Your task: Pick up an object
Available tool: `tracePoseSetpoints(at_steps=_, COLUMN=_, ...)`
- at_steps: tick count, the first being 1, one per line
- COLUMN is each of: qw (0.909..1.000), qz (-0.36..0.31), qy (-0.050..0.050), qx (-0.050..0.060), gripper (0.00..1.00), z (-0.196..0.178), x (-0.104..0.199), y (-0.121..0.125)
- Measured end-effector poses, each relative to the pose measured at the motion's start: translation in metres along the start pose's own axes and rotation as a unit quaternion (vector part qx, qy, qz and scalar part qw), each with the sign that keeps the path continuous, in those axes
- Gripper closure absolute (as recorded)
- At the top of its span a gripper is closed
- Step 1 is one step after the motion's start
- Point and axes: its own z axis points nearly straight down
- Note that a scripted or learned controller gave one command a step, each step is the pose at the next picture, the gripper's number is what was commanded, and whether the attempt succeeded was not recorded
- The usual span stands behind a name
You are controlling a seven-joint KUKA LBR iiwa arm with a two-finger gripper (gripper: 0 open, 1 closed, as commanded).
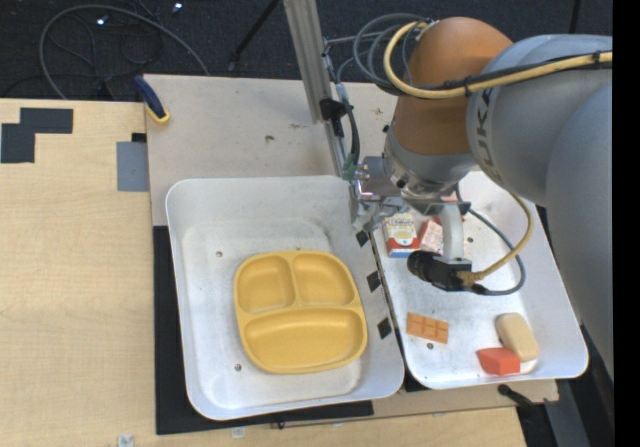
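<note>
Dark floor with cables behind a bench with two white bins (190,235); gripper (405,215), grip state indiscernible, hangs right of the yellow tray (298,310), apparently targeting the small carton (403,233).

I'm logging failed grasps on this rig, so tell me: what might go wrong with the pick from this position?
1. The gripper sits low over the red-and-white packet near the bin's inner wall; a finger may catch that wall.
2. The black cable looping beside the packet might snag.
3. The orange wafer, red block and tan block lie far from the gripper, so a miss here probably grabs nothing.
</note>
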Motion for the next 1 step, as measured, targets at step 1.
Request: tracePoseSetpoints(at_steps=1, qw=1.0000, qz=-0.001, qy=0.000, qx=-0.001, gripper=1.00, z=0.0123, x=0.0540, y=0.0156)
